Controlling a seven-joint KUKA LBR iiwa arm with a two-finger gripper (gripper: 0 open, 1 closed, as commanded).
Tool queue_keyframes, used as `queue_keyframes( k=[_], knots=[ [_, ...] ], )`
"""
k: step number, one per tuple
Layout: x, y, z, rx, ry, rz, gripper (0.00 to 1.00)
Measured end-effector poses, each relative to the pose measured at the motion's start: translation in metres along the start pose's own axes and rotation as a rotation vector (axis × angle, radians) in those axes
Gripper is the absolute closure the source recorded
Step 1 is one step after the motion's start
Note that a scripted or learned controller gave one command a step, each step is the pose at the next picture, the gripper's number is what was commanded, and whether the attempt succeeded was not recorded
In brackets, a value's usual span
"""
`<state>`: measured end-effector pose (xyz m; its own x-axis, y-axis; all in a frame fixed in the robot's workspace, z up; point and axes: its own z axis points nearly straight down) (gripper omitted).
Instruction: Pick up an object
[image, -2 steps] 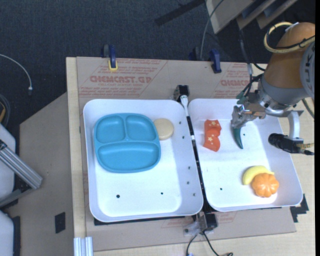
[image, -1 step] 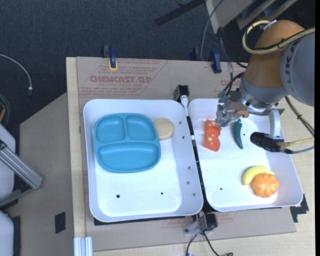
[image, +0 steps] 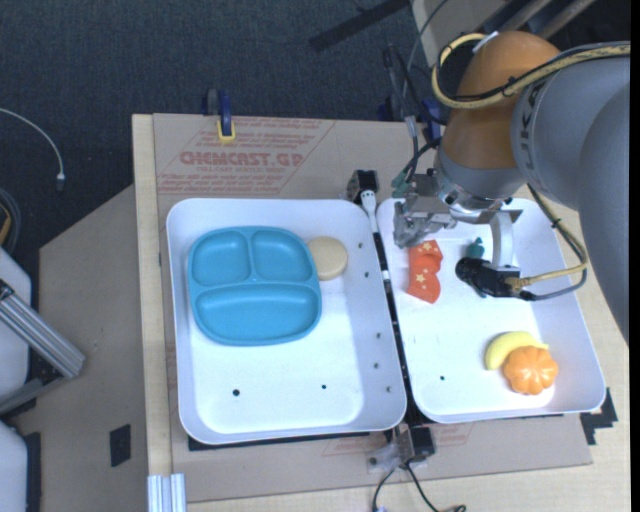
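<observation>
Red object (image: 425, 272): lying in the right bin (image: 455, 355), just beside my gripper (image: 420, 235) on its near side. Its top end is reaching up under my tip.
Reason for choice: I am judging it the likeliest pick, since it is lying alone on bare floor, close to the wall shared with the left bin (image: 290, 385).
Gripper, position: I am hanging it low over the far left corner of the right bin and pointing it down.
Gripper, opening: I cannot tell how far open it is, because the wrist is covering that part.
Gripper, contact: I am seeing the red object's top at or just under my tip. I cannot say whether I am touching it, so I am not claiming a hold.
Orange pumpkin (image: 530, 372): sitting well apart from my gripper, toward the near right corner.
Yellow piece (image: 505, 347): touching the pumpkin on the side facing my gripper.
Blue divided plate (image: 255, 283): resting in the left bin, well off to my gripper's left.
Pale round piece (image: 328, 257): lying against the plate's edge, on the side nearer my gripper.
</observation>
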<state>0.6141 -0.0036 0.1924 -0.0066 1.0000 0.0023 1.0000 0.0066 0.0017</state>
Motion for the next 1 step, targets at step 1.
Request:
queue_keyframes(
  k=[1],
  knots=[
    [0.0476,0.0049,-0.0206,-0.002,0.0,0.001,1.0]
  ],
)
